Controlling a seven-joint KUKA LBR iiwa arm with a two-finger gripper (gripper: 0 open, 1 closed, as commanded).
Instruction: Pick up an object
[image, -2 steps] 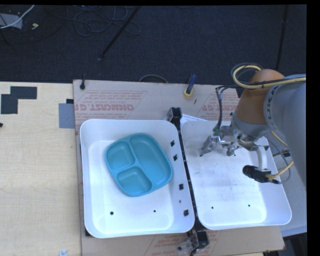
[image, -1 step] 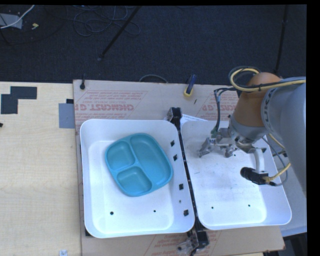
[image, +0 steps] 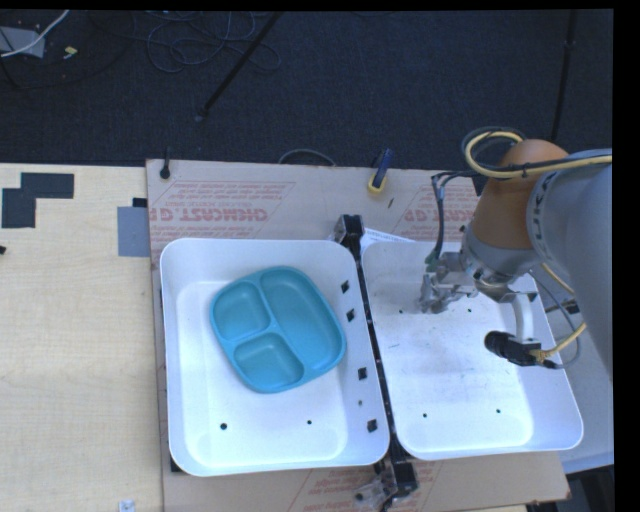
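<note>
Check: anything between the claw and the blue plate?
Yes: the claw is over the right bin, the plate lies in the left bin. The bins' adjoining rims with black clips run between them; nothing else.

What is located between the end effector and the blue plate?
In the camera view, the end effector hangs over the right bin; between it and the blue plate lie bare bin floor and the black clips joining both bins.

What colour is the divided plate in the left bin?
Light blue, or turquoise; the plate shows plainly in the camera view.
</note>
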